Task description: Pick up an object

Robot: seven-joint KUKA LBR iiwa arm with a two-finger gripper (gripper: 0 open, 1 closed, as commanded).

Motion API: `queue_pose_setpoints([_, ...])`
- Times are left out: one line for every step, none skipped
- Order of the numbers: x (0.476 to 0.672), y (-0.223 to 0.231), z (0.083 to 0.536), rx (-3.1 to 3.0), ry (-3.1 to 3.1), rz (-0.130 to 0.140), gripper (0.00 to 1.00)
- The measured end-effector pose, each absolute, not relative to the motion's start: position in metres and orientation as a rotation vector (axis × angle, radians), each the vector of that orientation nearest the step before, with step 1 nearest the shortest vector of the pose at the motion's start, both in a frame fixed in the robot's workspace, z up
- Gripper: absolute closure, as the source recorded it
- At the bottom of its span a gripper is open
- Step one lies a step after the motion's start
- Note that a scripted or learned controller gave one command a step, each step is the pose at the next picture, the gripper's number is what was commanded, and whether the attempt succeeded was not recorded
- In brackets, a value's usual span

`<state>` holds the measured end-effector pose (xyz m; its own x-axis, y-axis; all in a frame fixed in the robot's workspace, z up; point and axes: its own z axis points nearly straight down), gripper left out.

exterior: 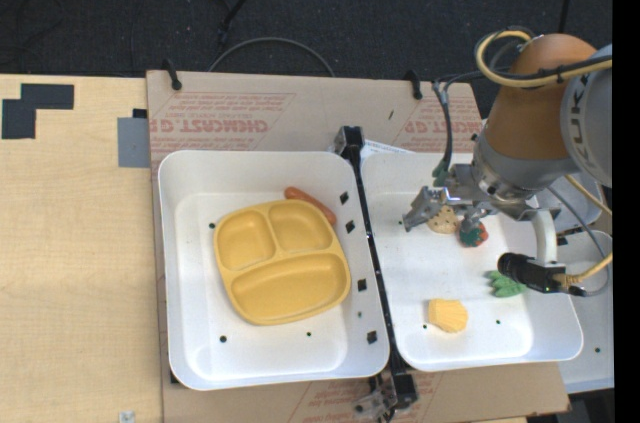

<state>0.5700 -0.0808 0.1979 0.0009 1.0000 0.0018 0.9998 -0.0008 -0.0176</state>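
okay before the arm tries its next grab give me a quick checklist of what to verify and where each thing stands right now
1. Gripper is over the right bin: ok, it hangs near the bin's upper middle.
2. A target lies under it: ok, a small tan item and a red and green item lie right beside it.
3. Fingers already hold something: cannot tell, the wrist hides the view between them.
4. Other pickable things in the right bin: ok, a yellow piece lies apart near the front and a green piece lies at the right.
5. Left bin contents sit away from the arm: ok, the yellow divided plate and an orange sausage-like item lie across the divider.
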Motion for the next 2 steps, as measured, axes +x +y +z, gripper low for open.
queue_pose_setpoints([0.573, -0.081, 0.206, -2.218, -2.220, 0.004, 0.00])
queue_pose_setpoints([0.575, -0.086, 0.160, -2.218, -2.216, 0.008, 0.00])
